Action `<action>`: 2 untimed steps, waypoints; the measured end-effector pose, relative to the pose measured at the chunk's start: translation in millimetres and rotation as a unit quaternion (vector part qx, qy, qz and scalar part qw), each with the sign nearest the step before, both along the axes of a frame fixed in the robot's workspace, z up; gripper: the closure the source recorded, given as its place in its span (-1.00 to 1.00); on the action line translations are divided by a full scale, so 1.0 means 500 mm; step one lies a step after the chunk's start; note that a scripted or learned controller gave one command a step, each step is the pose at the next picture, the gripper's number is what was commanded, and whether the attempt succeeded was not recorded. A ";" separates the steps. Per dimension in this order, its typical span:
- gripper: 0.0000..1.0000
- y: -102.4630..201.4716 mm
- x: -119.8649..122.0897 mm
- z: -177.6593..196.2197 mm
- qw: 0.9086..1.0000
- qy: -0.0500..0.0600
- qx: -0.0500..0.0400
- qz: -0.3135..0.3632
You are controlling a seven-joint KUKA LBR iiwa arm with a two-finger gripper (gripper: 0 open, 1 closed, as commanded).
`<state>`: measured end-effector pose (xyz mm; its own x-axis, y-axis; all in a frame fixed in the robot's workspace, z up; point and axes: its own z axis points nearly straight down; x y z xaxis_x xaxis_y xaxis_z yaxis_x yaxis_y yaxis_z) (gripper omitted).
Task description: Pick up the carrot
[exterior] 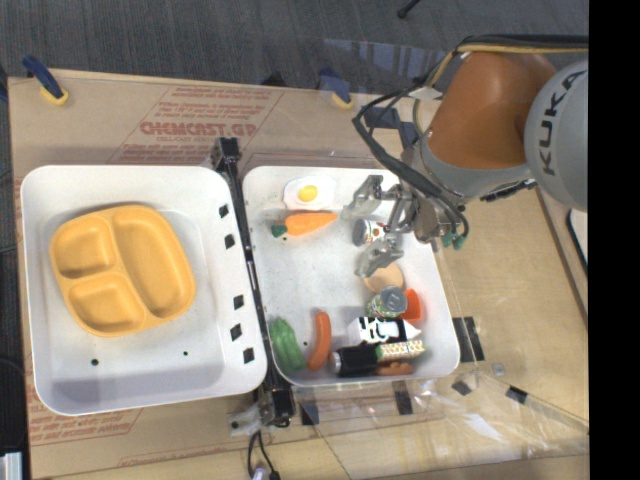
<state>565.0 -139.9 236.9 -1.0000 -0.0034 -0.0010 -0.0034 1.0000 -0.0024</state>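
Colours we see, both bins
Bins (pixel 40 298) white; tray (pixel 122 268) yellow; carrot (pixel 308 224) orange w/ green tip; fried egg (pixel 308 194) white, yellow yolk; sausage (pixel 320 340) orange-red; arm (pixel 520 118) grey + orange.

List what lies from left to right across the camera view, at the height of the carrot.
Yellow three-compartment plastic tray → orange toy carrot with green tip → gripper, open above the right bin.

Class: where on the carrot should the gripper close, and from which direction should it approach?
Grip the carrot across its thick orange middle, coming straight down. It lies flat on the right bin's floor, lengthwise left to right, beside the fried egg, so fingers should probably straddle its narrow width.
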 end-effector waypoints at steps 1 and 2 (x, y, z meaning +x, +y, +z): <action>-1.00 0.001 0.084 -0.255 0.981 0.006 0.002 -0.193; -1.00 0.025 0.165 -0.285 0.940 -0.003 0.001 -0.342</action>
